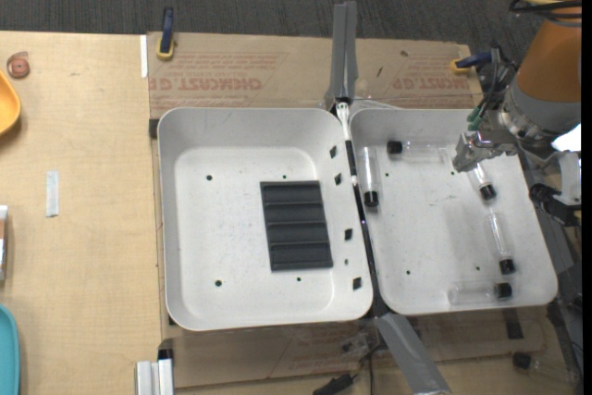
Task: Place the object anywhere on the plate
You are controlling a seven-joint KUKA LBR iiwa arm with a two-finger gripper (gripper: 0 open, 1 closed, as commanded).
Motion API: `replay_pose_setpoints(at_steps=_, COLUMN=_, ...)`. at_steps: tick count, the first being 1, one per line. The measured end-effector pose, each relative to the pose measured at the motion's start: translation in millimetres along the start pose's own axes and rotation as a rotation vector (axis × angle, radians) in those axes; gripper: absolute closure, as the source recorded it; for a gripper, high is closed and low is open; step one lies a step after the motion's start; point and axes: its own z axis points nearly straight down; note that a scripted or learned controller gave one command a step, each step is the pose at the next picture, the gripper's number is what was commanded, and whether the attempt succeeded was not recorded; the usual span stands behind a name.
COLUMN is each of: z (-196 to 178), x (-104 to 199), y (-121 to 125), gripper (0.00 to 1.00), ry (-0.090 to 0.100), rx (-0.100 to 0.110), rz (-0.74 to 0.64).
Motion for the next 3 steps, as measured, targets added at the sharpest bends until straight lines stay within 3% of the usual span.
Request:
replay_pose_setpoints(at_steps=1, z=-87.3, x=61.6, y=44.5, gripper=1.0, ry=0.0, rx=0.0, rz=-0.094)
replay_pose_setpoints(at_steps=2, z=-83.3, x=106.3, y=73.9, gripper=1.0, ry=-0.001, rx=-0.002, rz=-0.542)
replay_pose_setpoints(at_steps=3, z=-51.9, x=172.5, y=73.8, gripper=1.0, ry=0.0, rx=-0.002, rz=-0.851)
